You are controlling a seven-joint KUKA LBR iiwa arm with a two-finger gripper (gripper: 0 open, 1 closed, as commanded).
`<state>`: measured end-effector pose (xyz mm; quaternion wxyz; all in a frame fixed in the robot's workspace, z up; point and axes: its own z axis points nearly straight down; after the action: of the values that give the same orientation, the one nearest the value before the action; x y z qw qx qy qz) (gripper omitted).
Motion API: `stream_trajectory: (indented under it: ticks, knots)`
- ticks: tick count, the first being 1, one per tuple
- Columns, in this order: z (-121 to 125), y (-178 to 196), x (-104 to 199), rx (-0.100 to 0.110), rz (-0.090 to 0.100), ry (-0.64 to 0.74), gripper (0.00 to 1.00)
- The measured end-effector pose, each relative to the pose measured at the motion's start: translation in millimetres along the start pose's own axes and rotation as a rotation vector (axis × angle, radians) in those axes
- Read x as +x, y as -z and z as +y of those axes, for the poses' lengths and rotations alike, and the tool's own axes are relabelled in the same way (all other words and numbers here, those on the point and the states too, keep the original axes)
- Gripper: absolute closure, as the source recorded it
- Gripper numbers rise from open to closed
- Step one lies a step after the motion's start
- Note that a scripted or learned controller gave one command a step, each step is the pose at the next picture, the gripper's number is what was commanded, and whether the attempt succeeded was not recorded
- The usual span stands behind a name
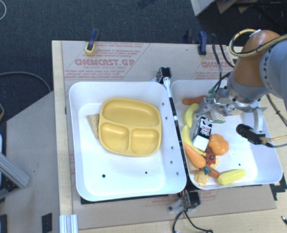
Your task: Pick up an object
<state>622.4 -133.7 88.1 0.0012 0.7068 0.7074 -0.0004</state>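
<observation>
Tray in left bin

Two white bins sit side by side — the left bin bearing one yellow divided tray over one tan wedge, the right bin a heap with one banana, one corn cob, two carrots and one orange fruit.

Red "CHEMCAST GP" print on the brown board under the bins, smaller lines illegible
</observation>
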Motion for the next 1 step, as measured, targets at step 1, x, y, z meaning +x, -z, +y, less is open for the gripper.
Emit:
stream_trajectory:
  ticks: [1]
  knots:
    - [-1.2,11.5,0.2,0.005,0.003,-0.002,1.0]
